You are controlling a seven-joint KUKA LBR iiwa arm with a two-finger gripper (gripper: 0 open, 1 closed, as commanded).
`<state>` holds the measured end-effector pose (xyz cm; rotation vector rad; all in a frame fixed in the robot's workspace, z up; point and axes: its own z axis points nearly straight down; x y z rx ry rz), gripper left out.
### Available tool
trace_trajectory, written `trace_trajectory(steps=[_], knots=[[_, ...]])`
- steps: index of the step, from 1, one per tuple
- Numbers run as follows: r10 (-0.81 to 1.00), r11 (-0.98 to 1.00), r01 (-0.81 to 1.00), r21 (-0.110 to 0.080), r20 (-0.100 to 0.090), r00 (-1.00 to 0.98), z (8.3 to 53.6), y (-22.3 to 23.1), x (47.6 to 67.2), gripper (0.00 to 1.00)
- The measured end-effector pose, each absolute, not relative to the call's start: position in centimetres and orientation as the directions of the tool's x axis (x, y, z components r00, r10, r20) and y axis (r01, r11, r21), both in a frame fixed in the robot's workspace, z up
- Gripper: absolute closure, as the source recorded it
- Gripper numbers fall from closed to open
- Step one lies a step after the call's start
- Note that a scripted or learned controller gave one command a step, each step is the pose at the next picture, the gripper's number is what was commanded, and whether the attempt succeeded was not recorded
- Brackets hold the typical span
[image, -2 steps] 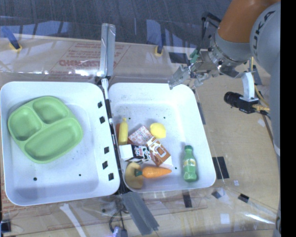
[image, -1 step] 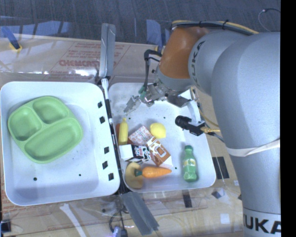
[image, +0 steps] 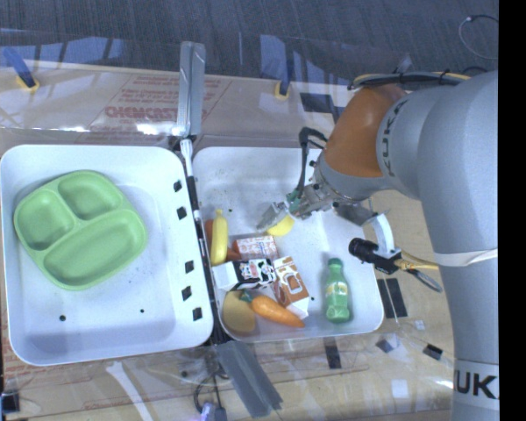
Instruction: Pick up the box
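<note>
Three small boxes lie together in the middle of the right bin point(image: 245, 169): a pale pink-and-white one point(image: 255, 246), a black-and-white one point(image: 257, 271) and an orange-and-white carton point(image: 291, 285). My gripper point(image: 282, 209) hangs low over the bin's middle, just above a small yellow banana-like piece point(image: 283, 227). It is up and to the right of the boxes, a short way from the nearest one. I see nothing held in it.
A green bottle point(image: 337, 290) lies to the right of the boxes. A carrot point(image: 276, 311) and a yellowish fruit point(image: 236, 314) sit at the front, and a yellow banana point(image: 219, 238) lies by the left wall. The left bin point(image: 35, 340) holds a green divided plate point(image: 79, 228).
</note>
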<state>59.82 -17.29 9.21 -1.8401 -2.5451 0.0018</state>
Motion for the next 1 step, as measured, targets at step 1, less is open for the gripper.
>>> trace_trajectory(steps=[1], knots=[[0.788, 0.615, 0.788, -0.001, 0.0, -0.615, 9.33, -13.27, 65.76, 0.0]])
